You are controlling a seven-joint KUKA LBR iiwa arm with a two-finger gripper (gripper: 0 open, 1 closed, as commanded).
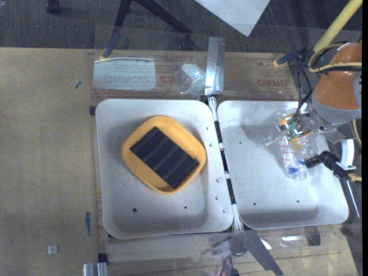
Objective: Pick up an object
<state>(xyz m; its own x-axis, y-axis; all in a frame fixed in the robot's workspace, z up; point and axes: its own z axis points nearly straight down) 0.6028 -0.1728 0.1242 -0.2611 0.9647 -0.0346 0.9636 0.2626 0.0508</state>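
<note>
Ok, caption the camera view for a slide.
Arm's gripper over clear plastic object in right bin; orange tray in left bin.

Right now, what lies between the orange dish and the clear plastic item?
In the camera view: bare floor of the left bin, the two bins' meeting rims, then bare floor of the right bin, between orange dish and clear plastic item.

The left bin and the right bin are seen in white, dotted with small dark holes. The rounded-square object is rimmed in orange-yellow, and its dark grey face is crossed by faint parallel lines. The clear plastic bottle is marked with red, orange and blue. The table is coloured tan. The arm is banded in orange over grey.
</note>
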